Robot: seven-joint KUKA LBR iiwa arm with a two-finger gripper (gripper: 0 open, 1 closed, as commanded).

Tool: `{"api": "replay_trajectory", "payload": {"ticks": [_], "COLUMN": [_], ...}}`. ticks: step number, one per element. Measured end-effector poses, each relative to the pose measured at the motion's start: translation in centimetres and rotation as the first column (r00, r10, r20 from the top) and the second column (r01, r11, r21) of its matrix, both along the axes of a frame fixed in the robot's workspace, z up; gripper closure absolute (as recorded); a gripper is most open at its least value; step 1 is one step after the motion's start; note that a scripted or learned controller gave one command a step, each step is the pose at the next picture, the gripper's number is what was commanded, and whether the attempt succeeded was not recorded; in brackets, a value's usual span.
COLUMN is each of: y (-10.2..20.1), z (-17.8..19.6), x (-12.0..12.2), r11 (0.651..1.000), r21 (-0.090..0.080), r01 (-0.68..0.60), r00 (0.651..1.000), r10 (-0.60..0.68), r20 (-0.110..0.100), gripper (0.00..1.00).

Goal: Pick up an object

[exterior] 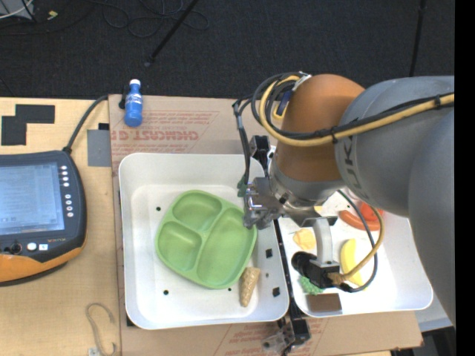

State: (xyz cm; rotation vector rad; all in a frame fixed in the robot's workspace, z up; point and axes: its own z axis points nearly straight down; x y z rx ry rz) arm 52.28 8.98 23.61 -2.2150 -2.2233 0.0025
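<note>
Dark floor (334,28) with cables (133,17) lies behind my cardboard-topped table (178,128). Claw (253,212) hangs at the plate (200,239) edge in the left bin (141,199); apart or together, I can't tell.

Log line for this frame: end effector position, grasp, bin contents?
end effector: at right edge of green plate | grasp: unclear | left bin: green plate, tan piece | right bin: yellow item, orange item

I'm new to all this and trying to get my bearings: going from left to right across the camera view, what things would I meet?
screen tablet with an orange edge → blue bottle → green divided plate → yellow banana-like piece
</note>
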Motion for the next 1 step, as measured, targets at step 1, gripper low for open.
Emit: {"api": "replay_trajectory", "payload": {"ticks": [1], "y": [-0.78], "z": [0.02], "x": [-0.47], "r11": [1.000], "r21": [-0.002], "r01": [0.004], "r00": [1.000], "r10": [-0.004], "r20": [-0.002], "gripper": [1.00]}}
